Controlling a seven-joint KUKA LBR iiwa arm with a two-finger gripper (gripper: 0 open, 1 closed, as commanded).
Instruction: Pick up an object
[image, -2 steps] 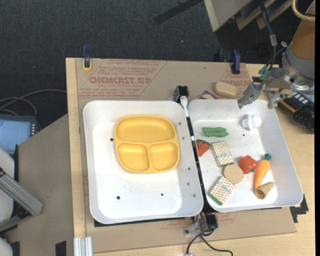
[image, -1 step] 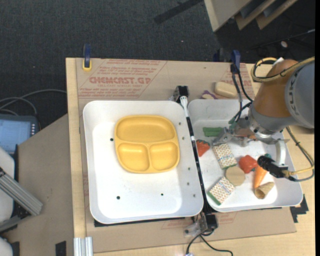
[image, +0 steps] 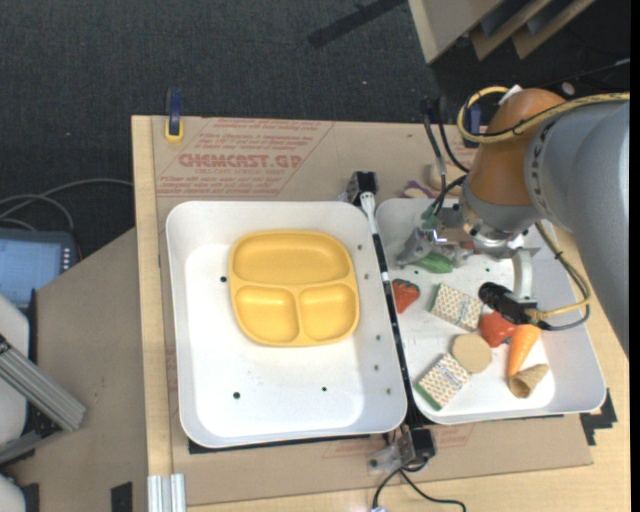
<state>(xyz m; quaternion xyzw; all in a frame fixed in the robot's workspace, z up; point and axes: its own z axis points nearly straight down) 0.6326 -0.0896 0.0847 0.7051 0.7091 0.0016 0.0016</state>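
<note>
At twelve o'clock of the right bin (image: 590, 385), under the gripper (image: 432, 243), whose state you cannot tell, lies a green object (image: 436, 264); likely light and slick, so grasp its middle.

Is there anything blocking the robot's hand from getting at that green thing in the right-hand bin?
Nothing visible does. The hand hangs right over the green object at the far left of the right bin; the nearest neighbours, a red piece and a patterned block, lie apart from it.

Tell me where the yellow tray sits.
The yellow tray lies in the left bin, toward its upper middle, across the divider from the toy food in the right bin.
</note>
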